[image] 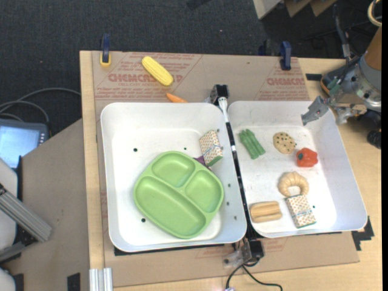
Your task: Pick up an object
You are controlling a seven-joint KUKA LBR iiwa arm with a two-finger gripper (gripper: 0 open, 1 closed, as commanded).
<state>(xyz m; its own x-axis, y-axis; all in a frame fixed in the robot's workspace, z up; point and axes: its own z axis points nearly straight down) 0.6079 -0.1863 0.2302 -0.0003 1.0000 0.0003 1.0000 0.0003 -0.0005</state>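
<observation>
My gripper (328, 113) hovers over the far right corner of the right bin (339, 223), its two grey fingers (313, 114) spread open with nothing between them. Below it in that bin lie a cookie (283, 142), a red pepper (307, 157), a green bean pod (250, 143), a croissant (293, 183), a bread roll (265, 211) and a patterned carton (301, 211). The cookie and pepper are the nearest, a short way in front and to the left of the fingers.
The left bin (118, 138) holds a green divided plate (178, 193) and a second patterned carton (211, 147) against its right wall. A yellow corn cob (157, 70) and an orange carrot (176, 98) lie on the board behind the bins.
</observation>
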